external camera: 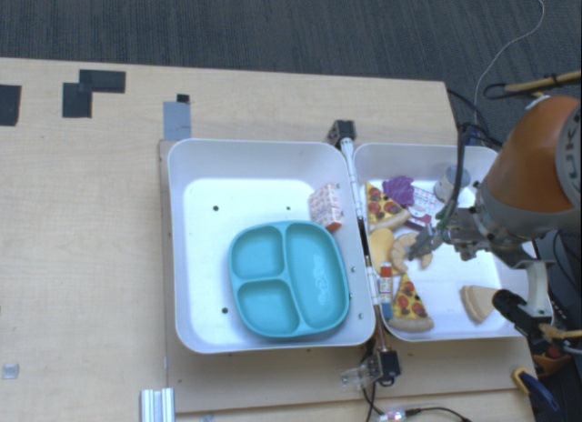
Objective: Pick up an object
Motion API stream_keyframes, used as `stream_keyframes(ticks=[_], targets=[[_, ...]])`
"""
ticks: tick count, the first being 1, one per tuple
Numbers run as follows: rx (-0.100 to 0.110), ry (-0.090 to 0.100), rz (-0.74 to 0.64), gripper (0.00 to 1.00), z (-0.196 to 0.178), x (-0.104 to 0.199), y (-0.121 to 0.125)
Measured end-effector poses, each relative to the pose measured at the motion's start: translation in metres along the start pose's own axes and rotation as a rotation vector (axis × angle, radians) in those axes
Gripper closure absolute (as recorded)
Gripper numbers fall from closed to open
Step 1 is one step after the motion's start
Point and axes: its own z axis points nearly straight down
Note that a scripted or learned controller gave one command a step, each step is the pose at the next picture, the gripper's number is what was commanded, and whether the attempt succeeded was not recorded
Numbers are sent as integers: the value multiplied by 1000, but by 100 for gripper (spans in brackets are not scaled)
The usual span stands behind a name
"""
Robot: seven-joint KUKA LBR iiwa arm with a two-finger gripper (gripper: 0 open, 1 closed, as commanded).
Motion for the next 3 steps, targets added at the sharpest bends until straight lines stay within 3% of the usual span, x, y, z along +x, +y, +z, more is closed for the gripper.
stream_keyframes(ticks=[1, 2, 3], targets=[[-7, -1, 2, 0, 96, -4, -9], [-12, -1, 1, 100, 84, -4, -7], [-4, 3, -4, 100, -3, 73, 51]])
